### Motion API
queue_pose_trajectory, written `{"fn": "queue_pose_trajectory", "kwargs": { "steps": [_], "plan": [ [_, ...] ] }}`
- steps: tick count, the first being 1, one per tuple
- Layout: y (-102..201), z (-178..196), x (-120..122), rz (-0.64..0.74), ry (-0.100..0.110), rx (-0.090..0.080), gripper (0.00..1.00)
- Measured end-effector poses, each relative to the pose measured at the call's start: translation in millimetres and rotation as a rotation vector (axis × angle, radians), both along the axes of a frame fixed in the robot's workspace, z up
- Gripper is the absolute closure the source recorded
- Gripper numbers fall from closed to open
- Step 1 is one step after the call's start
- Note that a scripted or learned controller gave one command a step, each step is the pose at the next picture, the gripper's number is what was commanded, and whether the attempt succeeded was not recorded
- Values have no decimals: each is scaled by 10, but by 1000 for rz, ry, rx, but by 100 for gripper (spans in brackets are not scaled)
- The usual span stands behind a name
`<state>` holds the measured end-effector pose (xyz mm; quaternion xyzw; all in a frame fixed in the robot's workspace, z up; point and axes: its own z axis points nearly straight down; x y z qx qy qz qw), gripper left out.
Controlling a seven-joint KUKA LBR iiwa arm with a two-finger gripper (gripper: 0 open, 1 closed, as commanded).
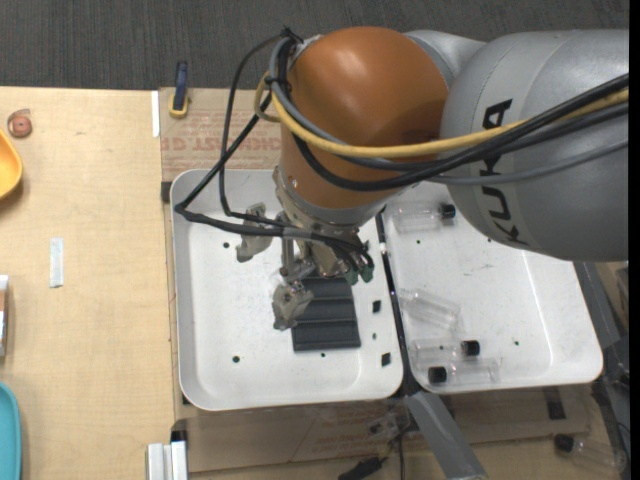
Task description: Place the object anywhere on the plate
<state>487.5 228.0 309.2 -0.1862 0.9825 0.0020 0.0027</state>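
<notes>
A dark, ribbed rectangular plate [328, 323] lies flat in the left white bin [205, 368], right of the bin's middle. My gripper [289, 303] hangs straight down from the orange wrist band [350, 98] and sits low over the plate's left edge, touching it or nearly so. I see no separate object between gripper and plate; the wrist and cables hide the area just behind the gripper.
The right white bin [545, 338] holds clear plastic pieces [432, 314] with small black caps [470, 348]. The arm's grey body covers the upper right. A wooden bench top [90, 268] spreads to the left, with an orange item [6, 168] at its edge.
</notes>
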Motion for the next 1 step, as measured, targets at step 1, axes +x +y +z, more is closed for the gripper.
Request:
{"fn": "queue_pose_trajectory", "kwargs": {
  "steps": [1],
  "plan": [
    [1, 88, 14, -3, -2, 2, 100]
  ]
}}
